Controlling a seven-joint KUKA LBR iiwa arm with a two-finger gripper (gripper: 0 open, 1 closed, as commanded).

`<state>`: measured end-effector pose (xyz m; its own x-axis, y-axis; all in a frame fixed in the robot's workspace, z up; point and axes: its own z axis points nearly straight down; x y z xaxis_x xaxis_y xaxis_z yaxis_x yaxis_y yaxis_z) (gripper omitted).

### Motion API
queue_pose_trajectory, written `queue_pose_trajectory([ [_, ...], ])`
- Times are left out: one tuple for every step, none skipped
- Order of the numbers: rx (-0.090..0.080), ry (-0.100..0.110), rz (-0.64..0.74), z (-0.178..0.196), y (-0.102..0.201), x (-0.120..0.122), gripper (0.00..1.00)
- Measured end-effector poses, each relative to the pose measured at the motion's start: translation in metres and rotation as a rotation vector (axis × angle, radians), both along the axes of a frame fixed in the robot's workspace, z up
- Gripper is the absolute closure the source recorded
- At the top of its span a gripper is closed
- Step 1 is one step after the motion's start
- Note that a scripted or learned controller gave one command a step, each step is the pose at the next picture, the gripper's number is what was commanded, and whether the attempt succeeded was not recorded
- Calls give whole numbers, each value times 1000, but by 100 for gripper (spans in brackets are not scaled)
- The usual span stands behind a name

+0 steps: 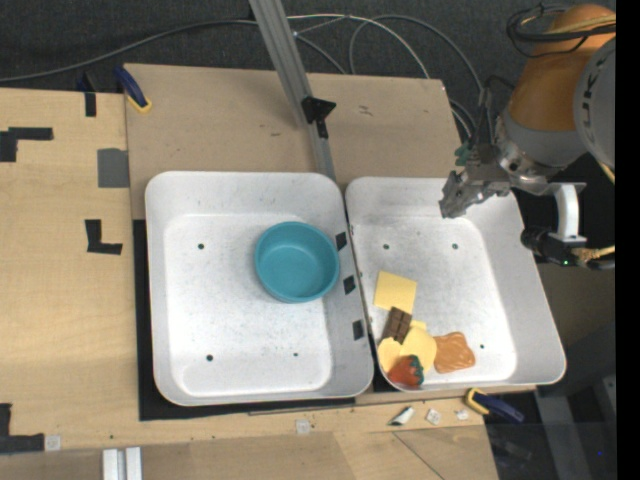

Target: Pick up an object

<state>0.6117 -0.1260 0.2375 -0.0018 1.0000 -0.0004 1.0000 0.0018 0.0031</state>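
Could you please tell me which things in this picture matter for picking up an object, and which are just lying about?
Part of the job:
- gripper, over the right bin
- blue bowl in the left bin
- yellow block, brown bar, orange piece, red piece

Just lying about:
- cables behind the bench
- metal pole
- black tape marks
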Motion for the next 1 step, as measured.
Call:
queue_pose_trajectory([
  [1,6,3,-9,46,-19,100],
])
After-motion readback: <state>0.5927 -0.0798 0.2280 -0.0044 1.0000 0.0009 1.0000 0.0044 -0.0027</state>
